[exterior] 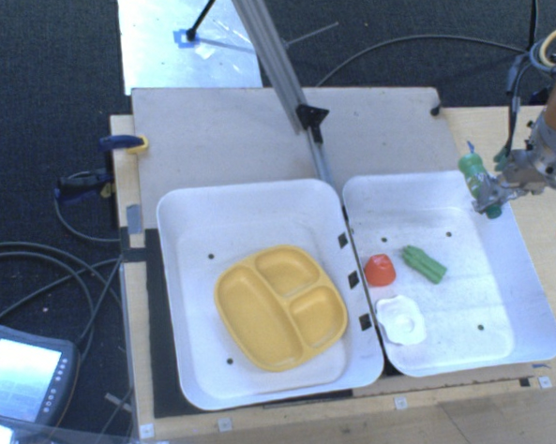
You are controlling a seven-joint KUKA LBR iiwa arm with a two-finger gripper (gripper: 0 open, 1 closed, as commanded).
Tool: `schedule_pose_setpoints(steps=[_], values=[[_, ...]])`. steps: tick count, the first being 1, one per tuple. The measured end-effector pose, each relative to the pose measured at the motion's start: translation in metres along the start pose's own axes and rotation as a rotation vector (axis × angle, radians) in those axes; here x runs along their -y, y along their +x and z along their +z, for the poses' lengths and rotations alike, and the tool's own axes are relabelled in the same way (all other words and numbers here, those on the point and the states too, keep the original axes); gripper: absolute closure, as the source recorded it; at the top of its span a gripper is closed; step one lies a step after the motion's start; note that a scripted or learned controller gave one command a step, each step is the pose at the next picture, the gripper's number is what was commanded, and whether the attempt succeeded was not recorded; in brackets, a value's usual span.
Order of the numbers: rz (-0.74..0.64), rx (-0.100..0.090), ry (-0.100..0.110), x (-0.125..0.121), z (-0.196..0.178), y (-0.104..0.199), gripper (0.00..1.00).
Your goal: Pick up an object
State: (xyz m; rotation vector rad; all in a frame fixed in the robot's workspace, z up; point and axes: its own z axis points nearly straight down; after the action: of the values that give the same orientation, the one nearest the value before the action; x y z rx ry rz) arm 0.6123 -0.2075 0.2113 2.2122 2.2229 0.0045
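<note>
1. I count two white bins side by side on my bench [254, 133]: the left bin [189, 231] and the right bin [521, 286], touching along their inner edges.
2. The left bin carries one thing, a yellow tray [279, 306] with three compartments, lying flat near the bin's middle.
3. The right bin's floor carries three loose things: a red piece [380, 270] near the left wall, a green piece [424, 264] just beside it to the right, and a white piece [400, 320] below the red one, near the front.
4. A fourth thing, a green bottle [472, 173], sits at my pincer [490, 197], above the right bin's far right corner, raised off the floor and tilted.
5. My pincer appears closed on that bottle, whose lower end sits between my fingers, though the grip is small and blurry here.
6. My arm is cut off at the right edge, so I see just the wrist part and a trace of orange.
7. The white piece is hard to make out against the bin floor; I cannot tell what it is.
8. A grey pole [278, 61] slants down from the top to the seam between the bins.
9. The bench is pale board; dark carpet lies around it, with black cables [73, 248] on the left, a blue clamp [123, 141] at the bench edge, and a pendant [24, 373] at the lower left corner.
</note>
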Motion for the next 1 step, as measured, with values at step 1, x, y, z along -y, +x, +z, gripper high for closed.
schedule_pose_setpoints(steps=[1], values=[[-0.002, -0.001, 0.001, -0.0014, -0.0295, -0.0001, 1.0]])
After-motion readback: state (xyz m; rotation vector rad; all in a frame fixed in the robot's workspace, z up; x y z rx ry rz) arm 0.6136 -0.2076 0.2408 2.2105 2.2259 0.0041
